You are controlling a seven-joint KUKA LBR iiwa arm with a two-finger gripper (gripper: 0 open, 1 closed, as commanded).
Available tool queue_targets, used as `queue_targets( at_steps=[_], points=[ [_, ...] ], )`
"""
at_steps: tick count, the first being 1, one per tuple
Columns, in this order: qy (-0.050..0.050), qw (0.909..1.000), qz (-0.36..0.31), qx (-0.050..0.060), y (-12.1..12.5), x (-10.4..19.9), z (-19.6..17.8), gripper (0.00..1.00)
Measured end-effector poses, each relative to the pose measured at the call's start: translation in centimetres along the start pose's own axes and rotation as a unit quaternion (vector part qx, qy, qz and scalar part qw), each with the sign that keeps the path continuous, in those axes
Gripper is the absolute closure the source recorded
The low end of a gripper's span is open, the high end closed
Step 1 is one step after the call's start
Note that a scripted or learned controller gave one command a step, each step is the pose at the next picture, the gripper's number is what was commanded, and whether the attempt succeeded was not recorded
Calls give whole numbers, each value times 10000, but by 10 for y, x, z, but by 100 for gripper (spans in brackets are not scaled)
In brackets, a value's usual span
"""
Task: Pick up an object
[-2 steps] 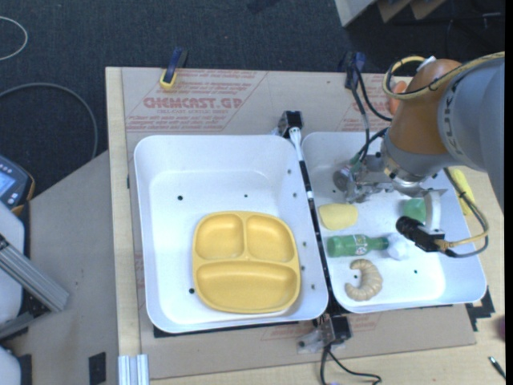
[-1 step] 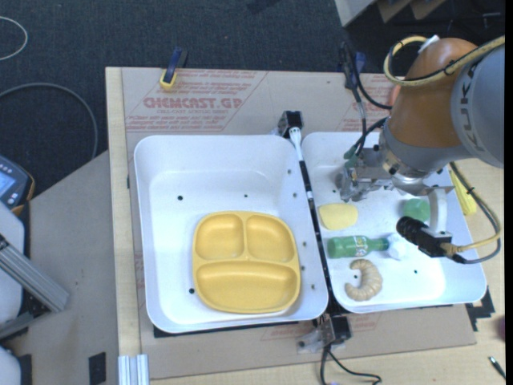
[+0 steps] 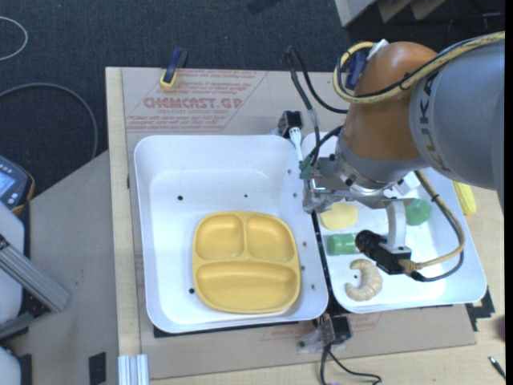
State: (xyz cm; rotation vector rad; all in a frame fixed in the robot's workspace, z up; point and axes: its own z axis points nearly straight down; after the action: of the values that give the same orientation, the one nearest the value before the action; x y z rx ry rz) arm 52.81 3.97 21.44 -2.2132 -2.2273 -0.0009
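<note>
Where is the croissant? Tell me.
In the camera view, the croissant lies in the right bin, near its lower edge, just below and right of the green block.

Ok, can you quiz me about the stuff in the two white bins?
1. True or false: the yellow plate lies in the left bin.
2. How many sections does the plate have?
3. What lies nearest the front edge of the right bin? A) croissant B) spoon C) cup
Key: 1 true; 2 three; 3 A.
</note>
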Motion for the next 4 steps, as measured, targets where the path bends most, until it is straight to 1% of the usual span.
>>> queue_targets(
  at_steps=[1,2,3,4],
  points=[
    [-14,9999,49,-91,-4,-45,-135,100],
    [2,10000,2,32,-33,12,-94,100],
    [2,10000,26,-90,-48,-4,-225,100],
    [-14,10000,22,81,-51,39,-45,100]
  ],
)
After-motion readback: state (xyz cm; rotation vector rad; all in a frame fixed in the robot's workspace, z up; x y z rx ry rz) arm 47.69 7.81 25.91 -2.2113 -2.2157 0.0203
